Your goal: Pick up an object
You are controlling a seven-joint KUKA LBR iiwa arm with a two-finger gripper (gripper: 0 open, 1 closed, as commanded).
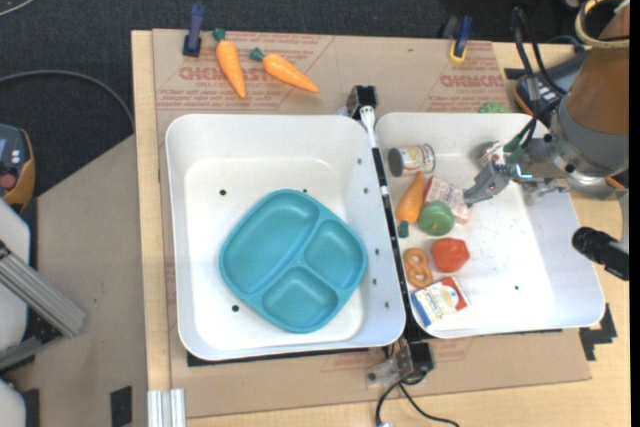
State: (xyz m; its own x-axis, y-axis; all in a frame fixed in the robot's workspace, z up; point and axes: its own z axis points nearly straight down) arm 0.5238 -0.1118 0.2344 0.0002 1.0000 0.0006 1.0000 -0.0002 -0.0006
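The robot's hand (487, 183) hangs over the right-hand shallow white plastic bin (560, 255), toward two o'clock of that bin's floor. Whether it is released or clenched cannot be told at this resolution; nothing shows in its grasp.

Candidate objects lie clustered along the bin's nine o'clock wall. A small cylindrical jar with a dark lid (412, 159) lies on its side at about eleven o'clock. Below it come an orange plastic carrot (411, 201), a green round toy vegetable (436, 219), a red tomato-like toy (451, 255), an orange pretzel-shaped piece (417, 266) and a flat white packet with a red and blue label (441, 299) at seven o'clock. The hand sits just beside the green piece, at its two o'clock.

Risks, as judged: the objects touch or nearly touch, so a descent could land on two at once or push one against the wall. The round pieces may roll out from a closing grasp. The flat packet offers little to grip.

The left bin (190, 245) holds a teal sectioned plastic tray (291, 261). Two more orange toy carrots (230, 67) lie on the cardboard-covered counter (150, 215) at twelve o'clock, outside both bins.

Writing: red print on the cardboard reads roughly "CHEMCAS…", partly hidden. The packet's label is too small to read.
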